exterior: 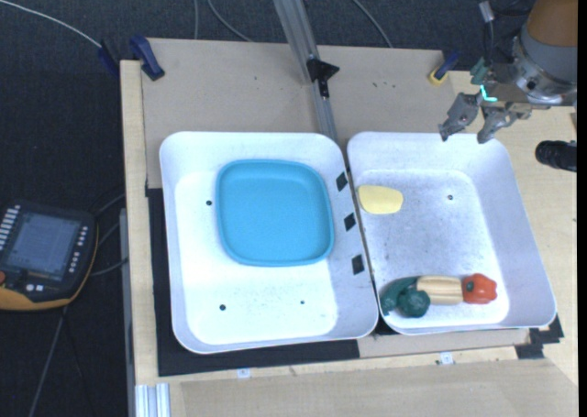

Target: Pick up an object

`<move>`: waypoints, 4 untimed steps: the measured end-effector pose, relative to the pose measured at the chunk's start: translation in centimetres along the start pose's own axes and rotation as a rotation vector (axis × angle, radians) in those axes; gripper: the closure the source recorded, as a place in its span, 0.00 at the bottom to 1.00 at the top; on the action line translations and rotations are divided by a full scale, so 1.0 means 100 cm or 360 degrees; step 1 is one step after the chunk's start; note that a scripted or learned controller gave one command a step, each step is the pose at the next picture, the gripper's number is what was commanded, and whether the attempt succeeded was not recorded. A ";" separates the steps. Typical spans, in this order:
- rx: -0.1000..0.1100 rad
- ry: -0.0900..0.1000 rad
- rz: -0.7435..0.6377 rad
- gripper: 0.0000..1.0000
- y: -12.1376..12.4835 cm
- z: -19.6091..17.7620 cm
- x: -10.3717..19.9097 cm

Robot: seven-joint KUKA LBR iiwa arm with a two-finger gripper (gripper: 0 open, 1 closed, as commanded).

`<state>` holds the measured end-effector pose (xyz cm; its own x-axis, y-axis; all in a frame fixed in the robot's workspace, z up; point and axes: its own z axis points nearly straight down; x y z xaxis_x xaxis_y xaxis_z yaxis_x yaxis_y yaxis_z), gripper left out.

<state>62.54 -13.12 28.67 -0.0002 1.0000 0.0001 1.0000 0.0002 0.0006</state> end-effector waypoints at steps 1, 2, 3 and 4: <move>0.0000 0.0000 0.0000 0.00 0.000 0.000 0.000; 0.0006 0.0000 0.0000 0.00 -0.001 0.042 -0.003; 0.0008 0.0001 0.0001 0.00 0.000 0.097 -0.013; 0.0005 0.0001 -0.0001 0.00 0.002 0.140 -0.007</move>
<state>62.73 -13.84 14.65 -0.0005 1.0000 0.0006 1.0000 0.0005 -0.0025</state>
